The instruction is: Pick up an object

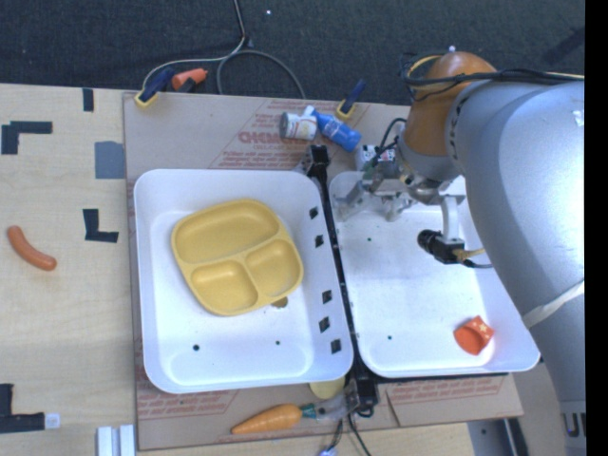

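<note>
Nearest the camera, at the tabletop's front edge, an orange toy carrot (269, 418) lies outside both bins, well below and to the left of the end effector (372, 190). Next comes the small orange object (474, 334) in the front right corner of the right bin (418, 350), below and to the right of the end effector and well apart from it; this looks the likeliest thing to pick. It seems a light, rigid plastic lump, probably smooth and a little slippery, so pinching it across its narrow width, low and near its middle, should serve best. Its place close to the bin wall may crowd one side of the approach.

Left of the end effector, across the divider, the yellow divided plate (237, 255) rests in the left bin (157, 283); broad, stiff and shallow, it would be awkward to take except by its rim. Further left, an orange sausage-like toy (31, 249) lies on the bare tabletop.

At the back left corner of the right bin the end effector sits low; whether it is open I cannot tell, and nothing is seen held in it. Just beyond it, a blue-and-white tube (321, 126) lies on the cardboard.
</note>
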